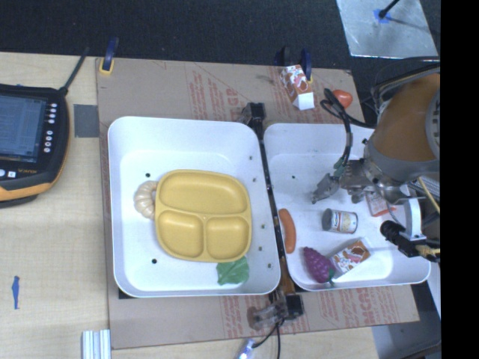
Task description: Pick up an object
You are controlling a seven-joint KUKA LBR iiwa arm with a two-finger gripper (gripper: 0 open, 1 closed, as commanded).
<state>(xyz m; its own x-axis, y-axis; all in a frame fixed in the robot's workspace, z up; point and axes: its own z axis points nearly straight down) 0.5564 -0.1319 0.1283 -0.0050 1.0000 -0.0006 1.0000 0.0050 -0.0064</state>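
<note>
Near the right bin's (299,137) bare back, jaws (323,193) hover.

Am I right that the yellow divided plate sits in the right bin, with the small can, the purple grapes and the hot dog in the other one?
Not quite. The camera view shows the yellow divided plate in the left bin. The small can, the purple grapes and the hot dog lie in the other one, the right bin.
</note>
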